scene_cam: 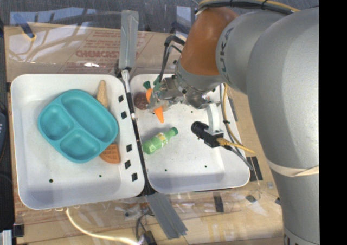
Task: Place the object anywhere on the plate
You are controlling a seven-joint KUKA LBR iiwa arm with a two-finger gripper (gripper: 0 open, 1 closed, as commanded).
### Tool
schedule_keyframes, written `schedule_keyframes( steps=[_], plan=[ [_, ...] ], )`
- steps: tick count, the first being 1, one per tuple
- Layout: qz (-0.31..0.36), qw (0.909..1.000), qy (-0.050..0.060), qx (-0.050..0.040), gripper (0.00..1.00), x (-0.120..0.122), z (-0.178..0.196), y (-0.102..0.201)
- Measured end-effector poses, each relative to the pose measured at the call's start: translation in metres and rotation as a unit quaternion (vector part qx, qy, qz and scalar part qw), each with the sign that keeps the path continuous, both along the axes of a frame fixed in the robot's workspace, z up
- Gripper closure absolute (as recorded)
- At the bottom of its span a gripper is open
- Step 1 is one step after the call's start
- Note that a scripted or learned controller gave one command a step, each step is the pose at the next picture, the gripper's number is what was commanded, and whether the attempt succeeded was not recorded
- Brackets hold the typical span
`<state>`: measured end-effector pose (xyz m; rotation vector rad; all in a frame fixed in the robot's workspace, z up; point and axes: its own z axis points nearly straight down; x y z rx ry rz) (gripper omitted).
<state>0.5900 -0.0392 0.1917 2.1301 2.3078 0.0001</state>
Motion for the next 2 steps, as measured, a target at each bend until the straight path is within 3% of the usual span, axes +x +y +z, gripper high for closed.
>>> schedule_keyframes(
  steps=[1, 2],
  plan=[
    [0.123, 0.9924, 0.003, 0.0007, 1.0, -0.0073, -0.0008, 0.0745],
    [0.123, 0.9924, 0.003, 0.0004, 0.0, -0.0073, -0.0007, 0.0738]
  ],
)
